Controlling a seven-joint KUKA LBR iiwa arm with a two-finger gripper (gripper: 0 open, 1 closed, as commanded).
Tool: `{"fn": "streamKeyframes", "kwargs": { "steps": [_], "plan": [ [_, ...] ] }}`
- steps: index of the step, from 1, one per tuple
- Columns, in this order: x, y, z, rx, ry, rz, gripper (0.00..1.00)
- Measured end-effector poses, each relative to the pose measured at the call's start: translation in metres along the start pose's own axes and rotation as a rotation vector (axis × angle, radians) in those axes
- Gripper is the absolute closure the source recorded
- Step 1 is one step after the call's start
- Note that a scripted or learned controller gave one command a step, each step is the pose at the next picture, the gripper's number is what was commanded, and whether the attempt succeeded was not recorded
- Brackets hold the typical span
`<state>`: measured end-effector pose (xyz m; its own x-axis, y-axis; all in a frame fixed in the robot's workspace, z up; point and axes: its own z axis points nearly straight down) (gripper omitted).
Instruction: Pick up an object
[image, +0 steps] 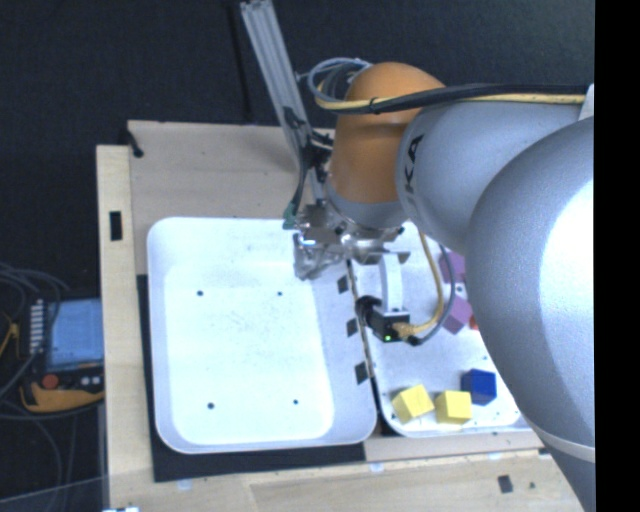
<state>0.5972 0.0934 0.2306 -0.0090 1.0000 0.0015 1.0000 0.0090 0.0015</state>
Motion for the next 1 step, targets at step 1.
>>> {"fn": "streamKeyframes", "kwargs": {
  "steps": [1],
  "plan": [
    [-0.0048, -0.0002, -0.0004, 0.001, -0.003, 0.005, 0.00]
  ]
}}
